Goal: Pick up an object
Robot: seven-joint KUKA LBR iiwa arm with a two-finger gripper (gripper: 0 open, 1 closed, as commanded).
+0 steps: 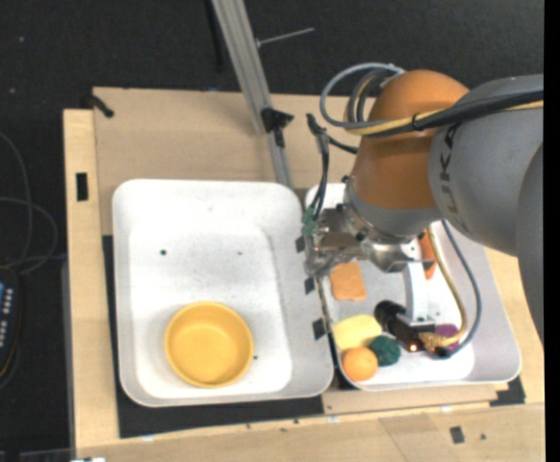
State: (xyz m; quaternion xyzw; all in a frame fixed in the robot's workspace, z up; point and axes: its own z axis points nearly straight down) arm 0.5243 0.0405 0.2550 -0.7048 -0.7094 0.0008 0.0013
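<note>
1. Currently my end effector (343, 248) hangs low over the right bin (496, 359), above an orange block (348, 281); I cannot tell its state.
2. Nothing looks lifted; fruit-like pieces (360, 346) crowd the bin's near-left corner, so the pick remains.

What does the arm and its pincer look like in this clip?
The arm is a thick grey shell with dark lettering, a rounded orange band above the wrist, and grey cables looped beside it. A metallic pincer assembly hangs below.
</note>
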